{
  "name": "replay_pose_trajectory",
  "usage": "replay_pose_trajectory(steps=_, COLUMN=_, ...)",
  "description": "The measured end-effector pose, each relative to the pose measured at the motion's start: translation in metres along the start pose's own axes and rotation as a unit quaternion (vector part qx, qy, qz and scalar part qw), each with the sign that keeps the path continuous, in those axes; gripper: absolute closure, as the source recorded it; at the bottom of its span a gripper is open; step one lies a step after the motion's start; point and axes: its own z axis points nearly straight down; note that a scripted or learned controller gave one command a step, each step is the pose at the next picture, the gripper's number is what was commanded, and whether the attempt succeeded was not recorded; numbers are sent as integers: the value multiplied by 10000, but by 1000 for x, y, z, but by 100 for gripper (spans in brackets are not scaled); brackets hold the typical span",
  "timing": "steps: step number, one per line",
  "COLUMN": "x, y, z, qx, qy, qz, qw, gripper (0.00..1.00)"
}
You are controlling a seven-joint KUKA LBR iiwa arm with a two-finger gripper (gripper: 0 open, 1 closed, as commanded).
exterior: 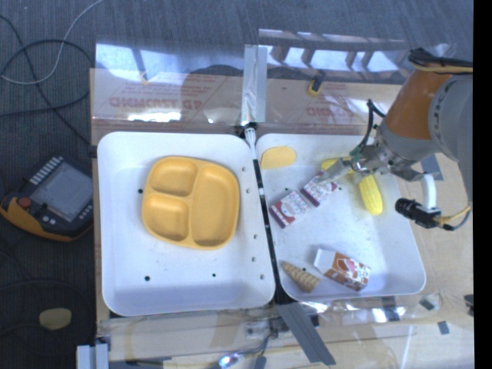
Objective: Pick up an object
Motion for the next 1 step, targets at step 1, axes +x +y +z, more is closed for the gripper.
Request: replay_pose_trajectory(steps=1, x=-17, y=40, z=6, qx=212, qy=21, qz=-109, qw=9997, gripper=0)
